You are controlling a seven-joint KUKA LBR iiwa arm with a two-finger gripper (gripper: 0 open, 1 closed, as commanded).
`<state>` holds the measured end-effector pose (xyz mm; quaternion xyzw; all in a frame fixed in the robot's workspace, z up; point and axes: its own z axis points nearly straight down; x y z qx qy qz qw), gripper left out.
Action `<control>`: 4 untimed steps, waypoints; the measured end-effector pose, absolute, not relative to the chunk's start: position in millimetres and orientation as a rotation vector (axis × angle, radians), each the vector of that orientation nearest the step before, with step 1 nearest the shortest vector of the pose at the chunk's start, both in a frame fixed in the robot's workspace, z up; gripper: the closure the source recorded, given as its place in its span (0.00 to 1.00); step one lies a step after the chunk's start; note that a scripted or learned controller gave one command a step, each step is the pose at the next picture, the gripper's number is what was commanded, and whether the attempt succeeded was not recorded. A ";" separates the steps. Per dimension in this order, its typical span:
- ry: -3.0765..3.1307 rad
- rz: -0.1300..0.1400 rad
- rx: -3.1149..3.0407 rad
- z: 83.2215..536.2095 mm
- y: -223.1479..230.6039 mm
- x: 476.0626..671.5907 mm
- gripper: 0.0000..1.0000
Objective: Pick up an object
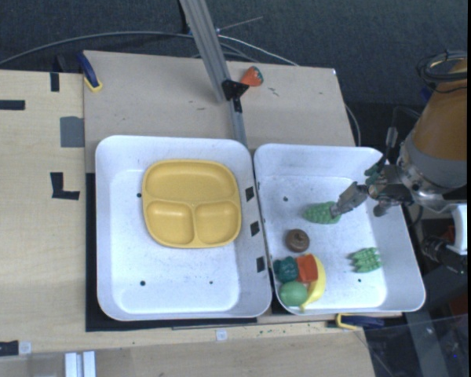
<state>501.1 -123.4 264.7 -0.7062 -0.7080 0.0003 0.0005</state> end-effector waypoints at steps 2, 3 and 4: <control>-2.219 0.006 -2.217 221.4 -122.5 499.8 0.00; -2.219 0.006 -2.217 177.9 -121.0 498.9 0.00; -2.218 0.007 -2.214 124.1 -109.4 496.0 0.00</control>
